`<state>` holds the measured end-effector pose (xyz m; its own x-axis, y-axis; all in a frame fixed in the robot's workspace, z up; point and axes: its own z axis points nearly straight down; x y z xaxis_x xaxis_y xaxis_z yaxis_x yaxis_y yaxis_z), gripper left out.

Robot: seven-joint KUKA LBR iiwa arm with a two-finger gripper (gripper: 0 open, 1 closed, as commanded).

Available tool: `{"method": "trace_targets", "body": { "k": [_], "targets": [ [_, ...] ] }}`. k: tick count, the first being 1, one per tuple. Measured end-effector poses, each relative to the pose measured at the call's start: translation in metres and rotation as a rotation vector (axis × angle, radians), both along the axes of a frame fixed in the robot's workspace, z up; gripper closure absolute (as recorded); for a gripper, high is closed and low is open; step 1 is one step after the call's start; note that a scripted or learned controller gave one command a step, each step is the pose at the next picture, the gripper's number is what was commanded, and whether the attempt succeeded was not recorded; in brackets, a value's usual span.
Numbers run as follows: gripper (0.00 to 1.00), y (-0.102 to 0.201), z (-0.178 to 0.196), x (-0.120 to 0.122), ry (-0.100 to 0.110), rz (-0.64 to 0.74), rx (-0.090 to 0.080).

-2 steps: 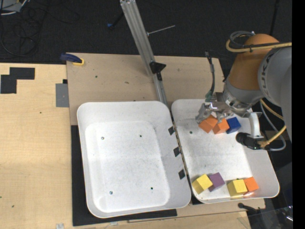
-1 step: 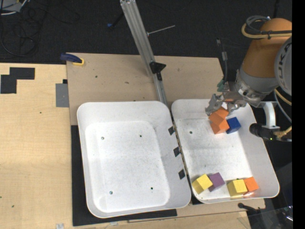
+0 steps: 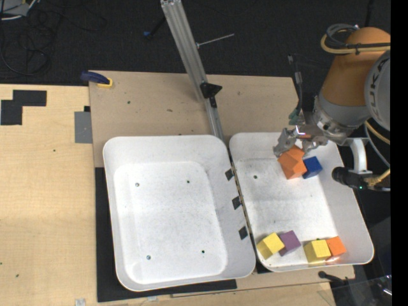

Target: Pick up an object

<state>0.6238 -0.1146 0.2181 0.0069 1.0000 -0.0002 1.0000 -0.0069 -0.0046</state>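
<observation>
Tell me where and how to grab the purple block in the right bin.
Grip the purple block across its near and far faces, coming straight down from above. Its left side sits against a yellow block, so closing left-to-right looks blocked. The bin's front wall is close, so keep the pincer vertical.

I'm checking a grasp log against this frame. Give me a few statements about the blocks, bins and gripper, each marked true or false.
1. The gripper is over the right bin. True.
2. An orange block and a blue block sit side by side just below the gripper. True.
3. The purple block lies in the left bin. False: it is in the right bin, near its front edge, next to a yellow block.
4. Four blocks lie along the right bin's front edge. True: yellow, purple, another yellow block and another orange block.
5. The blue block sits at the front edge with the yellow ones. False: it is near the far end, beside the orange block.
</observation>
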Motion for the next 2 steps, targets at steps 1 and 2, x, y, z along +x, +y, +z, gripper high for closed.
{"method": "trace_targets", "body": {
  "k": [1, 2],
  "targets": [
    [1.0, 0.054, -0.01, -0.002, 0.001, 0.01, 0.003],
    [1.0, 0.108, -0.014, 0.005, -0.001, 0.011, 0.002]
  ]
}}
